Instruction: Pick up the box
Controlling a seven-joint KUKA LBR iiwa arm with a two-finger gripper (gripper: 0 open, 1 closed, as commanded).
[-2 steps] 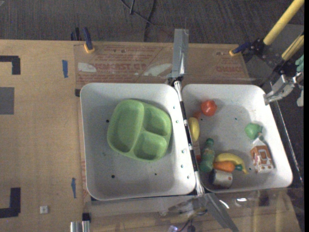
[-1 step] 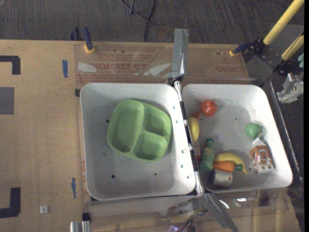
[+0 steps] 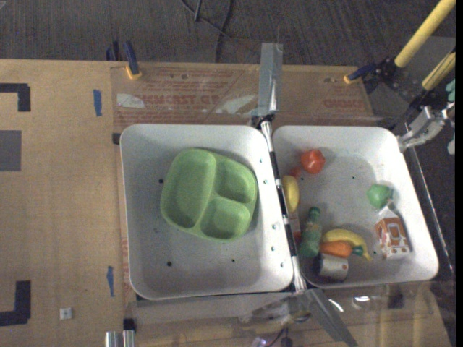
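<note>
Wooden table [image 3: 58, 215] carried two white bins side by side. Left bin [image 3: 137, 143], far left of the pincer, held a green divided plate [image 3: 210, 194], lying flat, approx. centred, three compartments facing up.

Right bin [image 3: 347, 132] sat directly under and left of the pincer. Along its left wall, farthest from the pincer: a yellow lemon-like item [image 3: 290, 192], w/ an orange-red item [image 3: 312, 161] just above and right of it. Lower down, a green bottle [image 3: 312, 231] lay beside a banana [image 3: 343, 236]. An orange carrot [image 3: 338, 249] was touching the banana's lower edge, and a grey can [image 3: 333, 267] sat just below those, near the bin's bottom wall. A small green item [image 3: 379, 194] lay closer to the pincer, below and a bit left of it, apart from the rest.

Box [image 3: 391, 237], white w/ orange print, rested on the bin floor near the right wall, below the pincer and slightly left, just under the green item and right of the banana. It was well apart from the pincer; nothing touched it.

Pincer [image 3: 418, 130] hung at the right bin's upper-right corner, over the rim. Too small and blurred to tell whether released or clenched; no item was seen in its grasp.
</note>
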